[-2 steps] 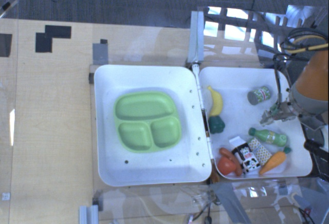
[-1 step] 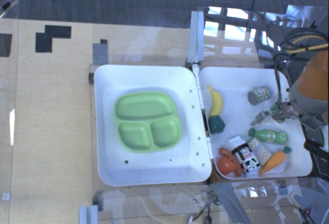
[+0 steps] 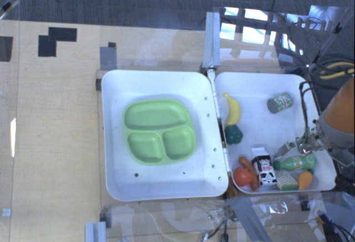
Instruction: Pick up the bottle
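The green bottle lies on its side just below the claw, seemingly not gripped, though I cannot tell how far the claw is open.

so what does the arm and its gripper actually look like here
The arm comes in from the right as a rounded orange band over a grey body. Its gripper is a small assembly of grey metal parts, with thin dark cables looping up beside it along the right bin's edge. No markings are legible on either.
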{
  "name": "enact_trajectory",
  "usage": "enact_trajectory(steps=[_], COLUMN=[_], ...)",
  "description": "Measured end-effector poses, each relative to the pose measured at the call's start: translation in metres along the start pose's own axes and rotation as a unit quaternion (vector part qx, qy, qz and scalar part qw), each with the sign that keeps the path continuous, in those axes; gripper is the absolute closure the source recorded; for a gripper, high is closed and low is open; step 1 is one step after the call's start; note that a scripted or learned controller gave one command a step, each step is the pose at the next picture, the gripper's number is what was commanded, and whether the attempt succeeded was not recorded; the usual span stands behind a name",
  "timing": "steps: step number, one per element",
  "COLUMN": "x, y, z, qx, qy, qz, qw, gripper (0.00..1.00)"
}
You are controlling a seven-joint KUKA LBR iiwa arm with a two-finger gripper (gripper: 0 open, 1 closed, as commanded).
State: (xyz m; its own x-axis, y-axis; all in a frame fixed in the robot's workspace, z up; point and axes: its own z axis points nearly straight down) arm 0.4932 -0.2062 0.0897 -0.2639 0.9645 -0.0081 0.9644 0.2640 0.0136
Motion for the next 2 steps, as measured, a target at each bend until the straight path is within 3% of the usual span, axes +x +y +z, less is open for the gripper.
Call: enact_trajectory(steps=[1,2], x=[0.001,0.058], y=[0.004,0.030], z=[-0.011,-0.112], qx=[-0.003,0.005], qy=[0.000,0.002], qz=[-0.002,0.094], qw=[1.0000,0.9956], gripper=[1.00,1.00])
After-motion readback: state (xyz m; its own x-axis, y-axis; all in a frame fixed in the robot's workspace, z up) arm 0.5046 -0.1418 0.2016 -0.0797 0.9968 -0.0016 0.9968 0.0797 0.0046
